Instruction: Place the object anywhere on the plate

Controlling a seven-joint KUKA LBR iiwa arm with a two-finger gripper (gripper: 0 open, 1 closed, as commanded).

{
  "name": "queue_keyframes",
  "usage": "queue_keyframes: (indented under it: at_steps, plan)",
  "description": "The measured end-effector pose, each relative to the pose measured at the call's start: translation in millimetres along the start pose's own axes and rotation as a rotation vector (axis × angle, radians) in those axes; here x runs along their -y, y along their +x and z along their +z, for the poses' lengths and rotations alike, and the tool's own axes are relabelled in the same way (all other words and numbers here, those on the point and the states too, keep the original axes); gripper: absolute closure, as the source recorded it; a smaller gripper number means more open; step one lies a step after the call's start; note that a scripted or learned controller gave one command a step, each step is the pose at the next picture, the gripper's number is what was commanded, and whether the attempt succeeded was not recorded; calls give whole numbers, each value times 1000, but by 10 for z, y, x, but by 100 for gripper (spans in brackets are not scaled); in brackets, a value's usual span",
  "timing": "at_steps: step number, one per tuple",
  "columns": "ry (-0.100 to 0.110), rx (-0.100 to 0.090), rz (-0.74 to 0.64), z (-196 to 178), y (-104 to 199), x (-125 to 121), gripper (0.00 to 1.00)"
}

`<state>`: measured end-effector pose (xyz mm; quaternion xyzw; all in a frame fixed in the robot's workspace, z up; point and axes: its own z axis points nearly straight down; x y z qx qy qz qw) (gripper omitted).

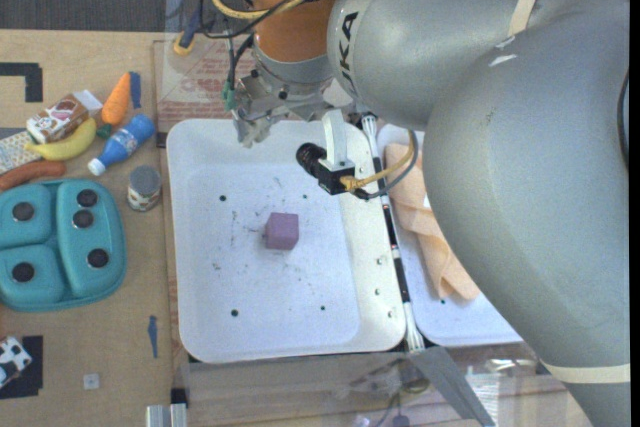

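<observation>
Grey arm [480, 115] hides most of the right bin [480, 320].

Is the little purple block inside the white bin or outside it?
Inside. The purple block lies on the left bin's floor, with white rim all around it.

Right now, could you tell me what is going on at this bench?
The grey KUKA arm reaches in over the left white bin, its pincer hanging near the bin's far edge. A small purple cube lies alone on the bin floor, apart from the pincer. A tan plate-like piece sits in the right bin.
</observation>
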<state>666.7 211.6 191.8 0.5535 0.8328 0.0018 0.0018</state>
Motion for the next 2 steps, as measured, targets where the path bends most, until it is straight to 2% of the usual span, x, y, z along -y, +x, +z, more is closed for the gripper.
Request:
queue_keyframes:
  at_steps: [2]
  plan:
    - [5,-1,-114,295,76,-21,100]
